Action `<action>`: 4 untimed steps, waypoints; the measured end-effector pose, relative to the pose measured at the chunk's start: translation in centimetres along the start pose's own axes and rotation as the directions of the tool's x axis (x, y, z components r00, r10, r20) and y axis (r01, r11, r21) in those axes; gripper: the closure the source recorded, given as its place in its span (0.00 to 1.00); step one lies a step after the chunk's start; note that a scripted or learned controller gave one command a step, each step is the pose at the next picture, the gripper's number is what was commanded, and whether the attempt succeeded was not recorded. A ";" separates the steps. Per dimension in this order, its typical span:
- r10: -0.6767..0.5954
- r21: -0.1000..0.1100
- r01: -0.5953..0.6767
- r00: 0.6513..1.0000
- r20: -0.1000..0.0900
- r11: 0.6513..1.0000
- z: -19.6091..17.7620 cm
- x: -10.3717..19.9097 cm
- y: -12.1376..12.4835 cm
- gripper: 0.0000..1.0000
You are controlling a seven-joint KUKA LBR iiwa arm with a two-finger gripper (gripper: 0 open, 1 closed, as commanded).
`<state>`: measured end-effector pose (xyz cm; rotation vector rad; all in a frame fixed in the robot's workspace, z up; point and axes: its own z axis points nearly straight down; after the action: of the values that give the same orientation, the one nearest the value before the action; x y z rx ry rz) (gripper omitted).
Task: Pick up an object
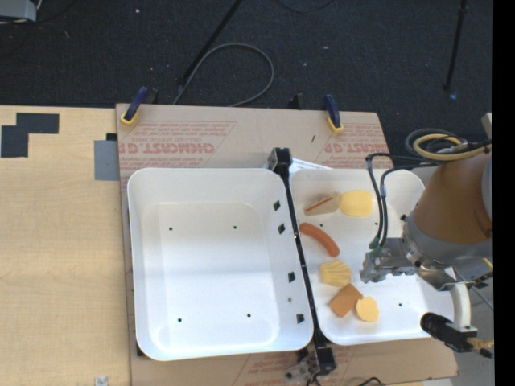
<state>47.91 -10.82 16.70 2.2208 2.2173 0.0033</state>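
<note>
The right bin (406,185) holds several toy foods. A yellow lemon (356,203) and a tan sandwich wedge (320,204) lie at its far side. An orange sausage (319,239) lies near the divider. Nearer the front are a yellow ridged piece (335,273), a brown bread slice (346,300) and a small yellow disc (368,310). My gripper (378,265) hangs low over the middle of the right bin, just right of the ridged piece and above the disc. Nothing is visibly held in it.
The left bin (153,215) sits beside the right one, and a black divider rail (291,248) runs between them. Both bins rest on a cardboard sheet fixed by yellow-handled clamps (332,112). The arm's orange band (455,203) covers the right bin's right side. Cables lie behind.
</note>
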 end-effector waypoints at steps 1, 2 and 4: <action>-0.002 -0.001 0.002 1.000 0.000 1.000 -6.1 0.1 0.5 1.00; -0.001 0.001 0.001 1.000 0.000 1.000 -10.2 0.1 0.6 1.00; -0.005 0.006 0.005 1.000 -0.001 1.000 -8.4 9.1 5.8 1.00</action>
<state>53.73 -1.74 25.16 2.2193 2.2265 -0.0023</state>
